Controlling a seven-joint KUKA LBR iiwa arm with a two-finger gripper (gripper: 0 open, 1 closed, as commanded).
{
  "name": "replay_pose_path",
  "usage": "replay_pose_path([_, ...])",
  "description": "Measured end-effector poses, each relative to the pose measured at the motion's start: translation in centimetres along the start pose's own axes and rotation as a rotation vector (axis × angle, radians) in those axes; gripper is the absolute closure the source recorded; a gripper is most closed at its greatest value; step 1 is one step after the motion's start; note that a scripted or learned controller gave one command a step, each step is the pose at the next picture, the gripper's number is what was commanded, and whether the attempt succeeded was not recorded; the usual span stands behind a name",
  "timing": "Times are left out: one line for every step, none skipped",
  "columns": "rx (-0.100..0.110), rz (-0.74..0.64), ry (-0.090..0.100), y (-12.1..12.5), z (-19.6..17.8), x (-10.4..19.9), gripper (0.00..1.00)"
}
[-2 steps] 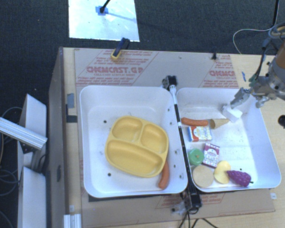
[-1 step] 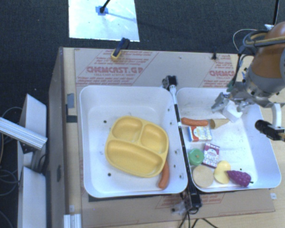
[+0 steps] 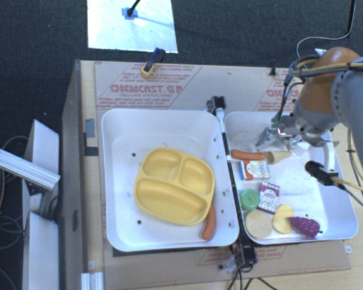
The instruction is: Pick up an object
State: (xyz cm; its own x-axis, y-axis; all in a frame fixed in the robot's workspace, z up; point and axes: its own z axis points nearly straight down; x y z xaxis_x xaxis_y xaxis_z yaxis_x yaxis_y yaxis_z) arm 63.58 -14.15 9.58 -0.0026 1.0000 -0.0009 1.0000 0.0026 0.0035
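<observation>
Going L to R: the left bin (image 3: 118, 162) is carrying a yellow divided tray (image 3: 174, 186) w/ a sausage (image 3: 210, 223) lying just off the tray's lower-right corner, long axis near vertical in the view, against the divider side. Both are sitting well away from the arm. The right bin (image 3: 345, 219) is holding the likely candidates: an orange hot dog (image 3: 248, 155) lying roughly horizontal, a cone-shaped piece (image 3: 279, 157) touching or nearly touching its right end, a small white packet (image 3: 255, 170) just below, then a green round piece (image 3: 249, 199), a purple-and-white carton (image 3: 268, 197), a tan disc (image 3: 259, 223), a yellow piece (image 3: 282, 218) and purple grapes (image 3: 304, 225) along the near edge. The pincer (image 3: 279, 136) is hanging over the bin's upper part, just above-right of the hot dog & cone; can't tell if it's released or clenched, too blurred, and nothing is visibly sitting in it. Judging by position, the hot dog/cone pair is lying nearest, down-left of the pincer, so a short drop that way is looking most probable; the hot dog's long axis is running L–R, so closing across it would suit best.
</observation>
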Motion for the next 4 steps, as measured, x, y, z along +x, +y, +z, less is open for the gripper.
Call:
replay_pose_path([0.002,0.001,-0.001,-6.6,1.1,-4.0,0.00])
replay_pose_path([0.002,0.003,0.000,-12.4,1.1,-6.5,0.00])
replay_pose_path([0.000,-0.001,0.001,-8.0,-0.5,0.5,0.00])
replay_pose_path([0.003,0.003,0.000,-13.2,1.1,-4.4,0.00])
